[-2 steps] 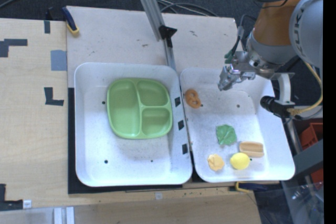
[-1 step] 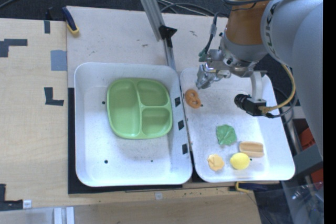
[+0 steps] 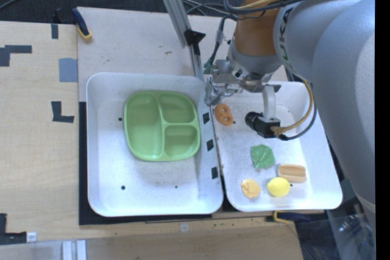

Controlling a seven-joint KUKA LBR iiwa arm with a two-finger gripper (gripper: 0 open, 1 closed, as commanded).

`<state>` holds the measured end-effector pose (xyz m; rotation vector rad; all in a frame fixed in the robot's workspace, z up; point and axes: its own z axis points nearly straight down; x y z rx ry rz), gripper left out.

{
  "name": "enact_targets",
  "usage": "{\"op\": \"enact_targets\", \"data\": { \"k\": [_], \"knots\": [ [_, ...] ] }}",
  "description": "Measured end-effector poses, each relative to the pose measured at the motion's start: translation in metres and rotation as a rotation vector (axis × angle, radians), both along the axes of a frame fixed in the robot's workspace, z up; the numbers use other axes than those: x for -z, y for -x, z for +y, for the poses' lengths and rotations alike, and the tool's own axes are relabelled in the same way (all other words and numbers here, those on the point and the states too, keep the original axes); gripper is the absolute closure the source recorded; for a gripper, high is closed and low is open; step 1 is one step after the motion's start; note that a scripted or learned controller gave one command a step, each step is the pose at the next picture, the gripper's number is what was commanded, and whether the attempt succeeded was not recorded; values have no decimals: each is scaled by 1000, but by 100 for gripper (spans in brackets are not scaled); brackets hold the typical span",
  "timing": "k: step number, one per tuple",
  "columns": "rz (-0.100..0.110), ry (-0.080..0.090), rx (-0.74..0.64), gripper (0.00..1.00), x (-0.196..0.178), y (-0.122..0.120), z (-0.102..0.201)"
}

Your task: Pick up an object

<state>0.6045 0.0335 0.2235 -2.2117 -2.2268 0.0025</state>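
1. The gripper (image 3: 213,94) hangs at centre frame, just above the divider between the two bins and just beside the orange pretzel-shaped toy (image 3: 223,114). Its placement suggests that toy is the intended pick.
2. End effector state: cannot tell. The view does not resolve it, and nothing is seen held.
3. Candidate items lie in the right bin (image 3: 317,192), lower right of frame: the orange toy near the divider, a green leaf piece (image 3: 262,156), a tan bread-like piece (image 3: 292,173), a yellow ball (image 3: 278,187) and an orange-yellow lump (image 3: 250,188). They lie loosely scattered, mostly apart, which leaves access from above.
4. The left bin (image 3: 103,192) holds a green compartment plate (image 3: 162,125), lying flat.
5. Surface: a pale wooden bench (image 3: 36,149) with grey tape marks at left. Dark floor and cables run along the top of frame.
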Motion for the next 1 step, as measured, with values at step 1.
{"op": "enact_targets", "data": {
  "k": [1],
  "knots": [
    [-3, -1, 0, 100, -9, -15, 52]
  ]
}}
